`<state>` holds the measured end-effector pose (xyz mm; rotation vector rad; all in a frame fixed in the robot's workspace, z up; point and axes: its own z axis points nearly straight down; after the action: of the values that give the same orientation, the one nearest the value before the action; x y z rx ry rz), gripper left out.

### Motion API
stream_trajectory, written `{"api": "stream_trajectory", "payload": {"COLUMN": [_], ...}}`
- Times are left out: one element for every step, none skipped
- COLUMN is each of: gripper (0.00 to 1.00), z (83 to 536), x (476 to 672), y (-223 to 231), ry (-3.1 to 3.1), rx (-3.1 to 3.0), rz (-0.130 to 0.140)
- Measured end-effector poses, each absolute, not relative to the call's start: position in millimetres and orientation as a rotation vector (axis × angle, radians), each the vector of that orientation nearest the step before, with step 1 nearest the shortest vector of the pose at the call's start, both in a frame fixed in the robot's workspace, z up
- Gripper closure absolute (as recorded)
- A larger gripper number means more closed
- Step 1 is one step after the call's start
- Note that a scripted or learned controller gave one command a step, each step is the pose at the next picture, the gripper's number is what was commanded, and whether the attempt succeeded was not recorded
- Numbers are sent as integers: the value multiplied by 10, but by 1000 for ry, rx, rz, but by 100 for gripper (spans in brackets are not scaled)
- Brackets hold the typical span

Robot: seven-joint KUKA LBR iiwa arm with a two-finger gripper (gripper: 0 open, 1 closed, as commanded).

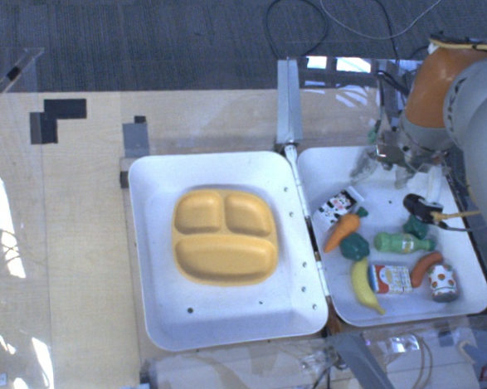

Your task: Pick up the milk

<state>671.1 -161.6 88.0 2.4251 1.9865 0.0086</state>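
Camera view: left bin holds a yellow tray. In the right bin, the milk lies beside a carrot. At the far corner hangs the gripper; whether it's open I cannot tell.

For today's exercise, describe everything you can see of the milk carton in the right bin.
The milk carton is a small white box with black cow-like patches and a little red marking. It looks like card or plastic. It lies tilted on the floor of the right bin, near the bin's left wall and toward its far half. Just below it lies the carrot, whose green leafy end is at or against the carton's lower corner. The gripper is up and to the right, apart from the carton.
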Motion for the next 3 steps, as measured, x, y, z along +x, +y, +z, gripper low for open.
{"api": "stream_trajectory", "payload": {"gripper": [0, 100, 0], "z": [874, 1005, 1004], "x": [6489, 6517, 6516], "y": [-942, -927, -929], "ry": [1978, 1978, 1978], "rx": [2436, 2430, 2430], "rz": [9, 21, 21]}}
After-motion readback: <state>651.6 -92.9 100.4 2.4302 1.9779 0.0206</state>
